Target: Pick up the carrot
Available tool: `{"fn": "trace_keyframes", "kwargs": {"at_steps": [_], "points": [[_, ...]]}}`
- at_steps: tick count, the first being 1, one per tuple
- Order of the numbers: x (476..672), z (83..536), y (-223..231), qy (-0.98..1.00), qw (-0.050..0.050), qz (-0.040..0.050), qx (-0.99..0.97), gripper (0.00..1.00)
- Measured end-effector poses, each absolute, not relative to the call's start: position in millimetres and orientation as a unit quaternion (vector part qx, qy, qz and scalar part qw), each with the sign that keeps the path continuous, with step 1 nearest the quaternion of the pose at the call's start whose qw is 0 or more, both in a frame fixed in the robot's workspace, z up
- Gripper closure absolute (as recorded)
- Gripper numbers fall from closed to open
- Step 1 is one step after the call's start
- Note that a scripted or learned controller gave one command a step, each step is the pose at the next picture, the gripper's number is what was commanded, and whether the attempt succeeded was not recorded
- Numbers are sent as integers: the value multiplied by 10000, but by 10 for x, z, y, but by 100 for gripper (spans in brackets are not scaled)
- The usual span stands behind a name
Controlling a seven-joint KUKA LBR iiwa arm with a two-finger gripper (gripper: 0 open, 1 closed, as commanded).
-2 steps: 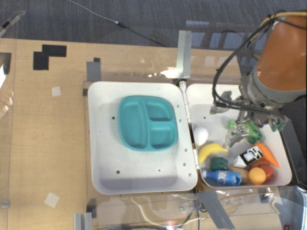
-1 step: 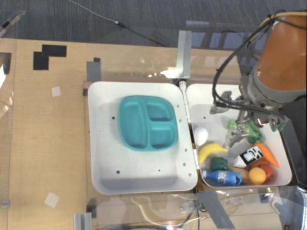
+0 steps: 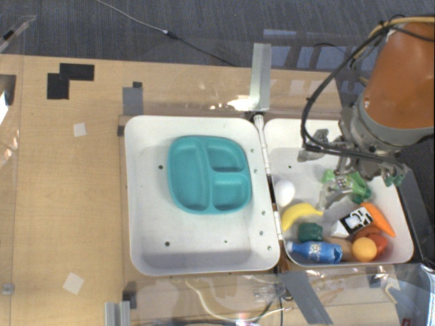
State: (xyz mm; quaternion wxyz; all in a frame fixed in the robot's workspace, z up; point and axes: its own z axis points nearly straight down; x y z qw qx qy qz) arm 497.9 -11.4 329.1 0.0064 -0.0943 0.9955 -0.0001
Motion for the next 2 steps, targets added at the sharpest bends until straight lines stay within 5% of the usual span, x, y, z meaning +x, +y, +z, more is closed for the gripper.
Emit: {"fn": "trace_keyframes", "kwargs": {"at_steps": [2], "points": [[4979,3291,-114,9955,64,-1,-943,0]]}}
